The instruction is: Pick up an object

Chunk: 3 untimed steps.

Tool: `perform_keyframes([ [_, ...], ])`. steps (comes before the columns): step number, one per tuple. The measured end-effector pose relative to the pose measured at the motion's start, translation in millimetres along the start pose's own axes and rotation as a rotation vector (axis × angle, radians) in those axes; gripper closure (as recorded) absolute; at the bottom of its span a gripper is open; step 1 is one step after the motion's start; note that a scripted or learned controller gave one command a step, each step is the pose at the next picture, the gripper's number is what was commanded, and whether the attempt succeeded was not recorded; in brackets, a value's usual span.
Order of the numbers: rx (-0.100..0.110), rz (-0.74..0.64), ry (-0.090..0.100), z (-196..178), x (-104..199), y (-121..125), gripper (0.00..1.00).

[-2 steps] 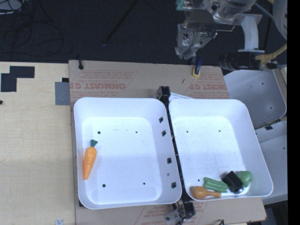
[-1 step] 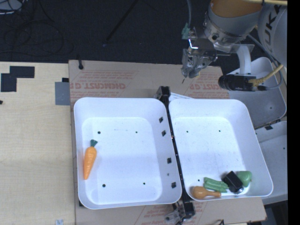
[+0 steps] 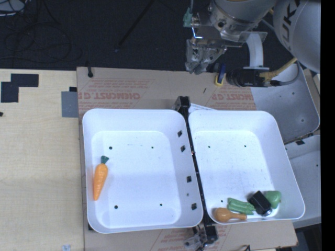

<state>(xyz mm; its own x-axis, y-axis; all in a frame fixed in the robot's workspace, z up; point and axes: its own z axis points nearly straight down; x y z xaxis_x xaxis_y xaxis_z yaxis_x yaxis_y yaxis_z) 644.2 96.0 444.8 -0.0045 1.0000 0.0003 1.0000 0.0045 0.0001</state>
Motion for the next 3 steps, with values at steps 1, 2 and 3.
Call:
perform_keyframes([
  [1, 0.015, 0.011, -0.004, 111.5, -67.1, -2.3, 1.00],
  [2, -0.015, -0.002, 0.003, -103.8, 12.6, -0.8, 1.00],
  [3, 0.004, 0.002, -0.001, -92.1, 39.8, -0.1, 1.00],
])
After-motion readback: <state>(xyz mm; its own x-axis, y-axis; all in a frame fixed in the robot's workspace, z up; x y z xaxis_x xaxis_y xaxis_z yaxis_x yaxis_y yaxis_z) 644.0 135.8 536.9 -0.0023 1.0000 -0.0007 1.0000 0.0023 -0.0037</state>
